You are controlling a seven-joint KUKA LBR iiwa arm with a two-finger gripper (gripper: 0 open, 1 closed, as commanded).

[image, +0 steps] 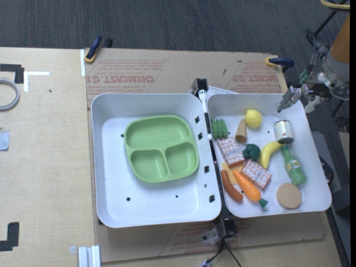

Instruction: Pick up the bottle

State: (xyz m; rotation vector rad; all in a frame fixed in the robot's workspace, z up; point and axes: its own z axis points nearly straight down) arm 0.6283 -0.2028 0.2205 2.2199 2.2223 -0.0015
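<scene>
- left bin (pixel 105 166): just a green divided plate (pixel 162 147) sitting mid-bin
- right bin (pixel 320 199): lemon (pixel 253 118) and silver can (pixel 283 130) near the far edge, banana (pixel 269 152) about the middle, carrot (pixel 248 187) and a round cookie (pixel 289 196) by the near edge
- cardboard sheet (pixel 139 74) under both bins

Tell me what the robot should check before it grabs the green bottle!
1. Bottle visible in the right bin: ok.
2. Nothing lying on top of it: ok.
3. Room around it: not ok, the banana and can crowd its cap end.
4. Gripper above the bottle: not ok, it sits over the bin's far right corner.
5. Fingers ready: cannot tell.
</scene>
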